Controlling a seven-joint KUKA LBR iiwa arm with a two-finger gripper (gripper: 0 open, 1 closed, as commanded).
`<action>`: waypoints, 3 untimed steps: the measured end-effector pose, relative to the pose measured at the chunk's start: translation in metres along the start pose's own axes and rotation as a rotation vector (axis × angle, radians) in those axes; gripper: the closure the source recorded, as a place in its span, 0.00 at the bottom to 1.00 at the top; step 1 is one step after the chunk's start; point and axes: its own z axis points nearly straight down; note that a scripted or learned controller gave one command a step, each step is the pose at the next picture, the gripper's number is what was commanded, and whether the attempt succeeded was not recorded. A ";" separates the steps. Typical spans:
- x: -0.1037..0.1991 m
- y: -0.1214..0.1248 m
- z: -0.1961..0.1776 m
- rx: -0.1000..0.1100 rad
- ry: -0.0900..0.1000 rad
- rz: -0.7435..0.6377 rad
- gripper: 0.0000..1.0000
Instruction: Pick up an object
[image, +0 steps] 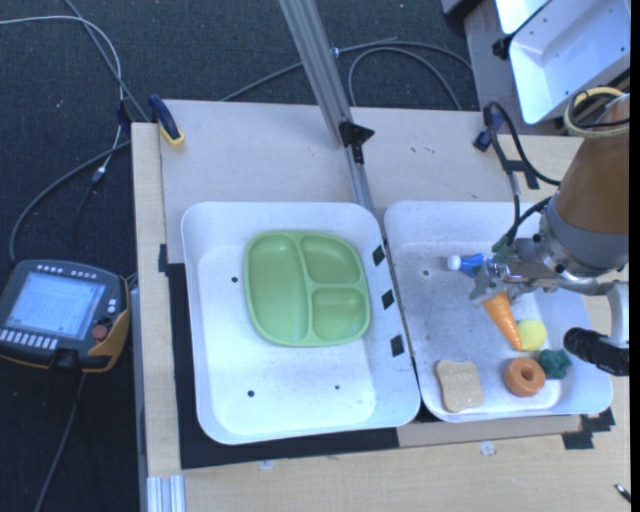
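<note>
The right bin (430, 300) holds an orange carrot (504, 320), a yellow ball (533, 334), a brown doughnut (524, 376), a slice of bread (459, 385), a dark green piece (556, 364) and a blue-and-white tube (466, 263). My gripper (497, 282) hangs low over the bin's middle right. It sits just above the carrot's upper end and right beside the tube. The carrot lies on the bin floor, slanting down to the right.
The left bin (215, 330) bears a green divided plate (306, 288). A metal pole (325, 70) slants down to the seam between the bins. A teach pendant (55, 312) lies on the floor at far left. Cables run behind the bench.
</note>
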 end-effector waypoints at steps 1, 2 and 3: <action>0.062 0.001 -0.001 0.000 0.001 -0.003 1.00; 0.112 0.009 0.015 0.003 0.001 -0.001 1.00; 0.170 0.015 0.007 -0.003 0.001 -0.002 1.00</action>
